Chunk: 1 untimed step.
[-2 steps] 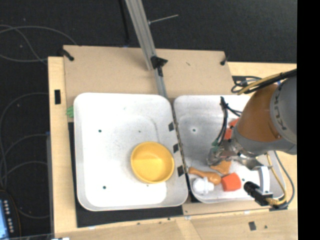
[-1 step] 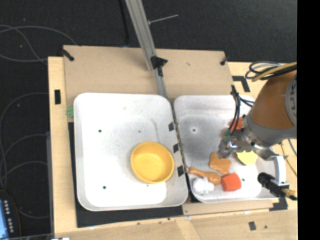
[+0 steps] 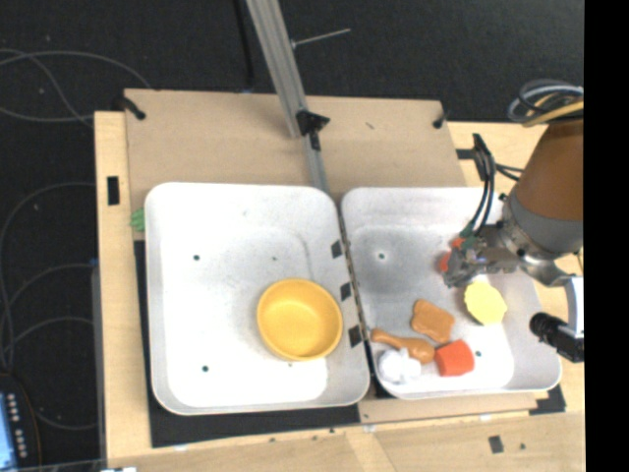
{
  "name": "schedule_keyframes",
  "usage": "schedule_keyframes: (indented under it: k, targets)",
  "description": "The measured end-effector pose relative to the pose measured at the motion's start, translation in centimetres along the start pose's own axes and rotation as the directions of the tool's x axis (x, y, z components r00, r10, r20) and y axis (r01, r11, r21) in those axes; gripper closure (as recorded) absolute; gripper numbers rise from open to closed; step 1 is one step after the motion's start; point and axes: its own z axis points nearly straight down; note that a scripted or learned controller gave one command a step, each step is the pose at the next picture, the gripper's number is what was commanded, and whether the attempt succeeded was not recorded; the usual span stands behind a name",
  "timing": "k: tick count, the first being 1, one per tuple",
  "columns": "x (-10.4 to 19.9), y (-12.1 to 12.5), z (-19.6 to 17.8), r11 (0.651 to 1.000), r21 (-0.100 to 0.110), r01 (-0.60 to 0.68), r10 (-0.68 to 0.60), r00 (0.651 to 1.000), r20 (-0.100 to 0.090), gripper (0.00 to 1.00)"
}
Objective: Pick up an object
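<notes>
Bench [image 3: 246, 136]: matt, light tan board, looks like wood or fibreboard, smooth. Left bin [image 3: 197, 224] and right bin [image 3: 413, 214]: white plastic, dull finish, grey scuffing across the floors. Yellow bowl [image 3: 299, 319]: smooth plastic, slight sheen. Pale yellow piece [image 3: 485, 303]: matt, smooth. Orange block [image 3: 454, 359]: matt, plastic-like. Tan piece [image 3: 431, 319]: matt, material unclear. Slanted rail [image 3: 275, 47]: brushed grey metal. Arm's orange band [image 3: 555, 175]: smooth, satin sheen.
</notes>
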Motion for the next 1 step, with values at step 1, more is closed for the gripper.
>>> schedule_keyframes:
  k: [1]
  targets:
    - [-0.07,0.12,-0.94,1.000,0.005,0.001,-0.001,1.000,-0.002,1.00]
